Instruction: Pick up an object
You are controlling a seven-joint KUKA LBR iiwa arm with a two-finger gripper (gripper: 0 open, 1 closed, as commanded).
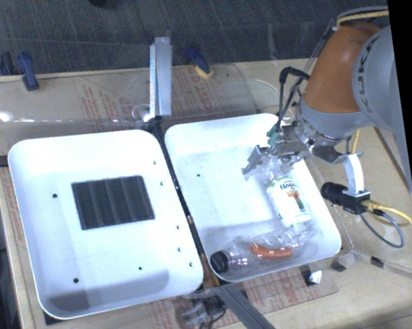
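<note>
Bottles lie in the right bin (211, 148): a clear bottle (289, 200) with a white label along its right wall, and a crumpled clear bottle (260, 251) with a black cap along the front. The gripper (276, 151) hovers just above the labelled bottle, fingers apart, holding nothing.

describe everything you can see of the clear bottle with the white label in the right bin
The bottle looks like clear plastic with a white label bearing green lettering and a small orange mark. It lies on its side near the right wall of the right bin, its long axis running roughly top to bottom in the camera view. Its upper end sits just below the gripper; whether they touch cannot be told. Its lower end meets a crumpled clear bottle with black cap along the bin's near wall.
</note>
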